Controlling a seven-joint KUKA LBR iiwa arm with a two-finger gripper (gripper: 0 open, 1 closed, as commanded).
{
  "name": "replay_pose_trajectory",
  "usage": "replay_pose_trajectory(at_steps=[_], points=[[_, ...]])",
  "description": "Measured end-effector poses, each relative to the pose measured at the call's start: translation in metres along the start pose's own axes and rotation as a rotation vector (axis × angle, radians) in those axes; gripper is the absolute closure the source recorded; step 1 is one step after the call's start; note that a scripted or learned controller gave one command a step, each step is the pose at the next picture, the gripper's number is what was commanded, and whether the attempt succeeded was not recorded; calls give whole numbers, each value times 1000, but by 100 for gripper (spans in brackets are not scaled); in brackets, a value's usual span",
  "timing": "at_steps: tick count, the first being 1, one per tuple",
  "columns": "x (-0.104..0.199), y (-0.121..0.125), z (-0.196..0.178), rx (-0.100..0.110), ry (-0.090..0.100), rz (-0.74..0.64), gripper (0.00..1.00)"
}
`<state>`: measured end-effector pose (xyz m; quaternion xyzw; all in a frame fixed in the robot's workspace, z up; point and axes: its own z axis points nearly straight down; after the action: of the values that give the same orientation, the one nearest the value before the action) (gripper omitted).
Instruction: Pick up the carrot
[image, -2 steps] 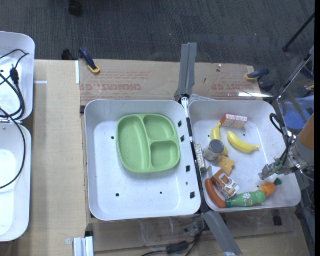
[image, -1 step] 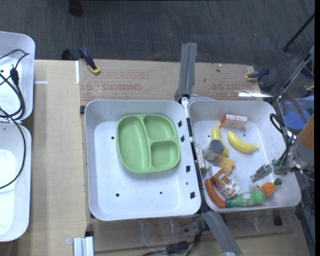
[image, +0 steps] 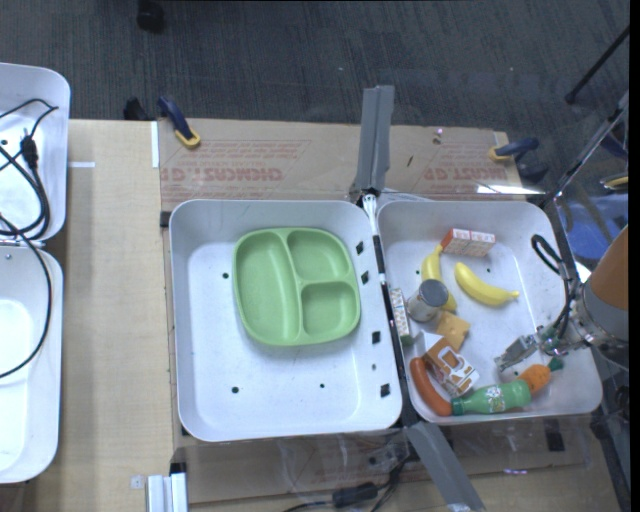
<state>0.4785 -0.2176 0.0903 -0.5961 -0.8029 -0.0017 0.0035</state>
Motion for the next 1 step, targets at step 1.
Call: replay_pose_trajectory(at_steps=[1], points=[[-1,0,-8,0,-3,2,100]])
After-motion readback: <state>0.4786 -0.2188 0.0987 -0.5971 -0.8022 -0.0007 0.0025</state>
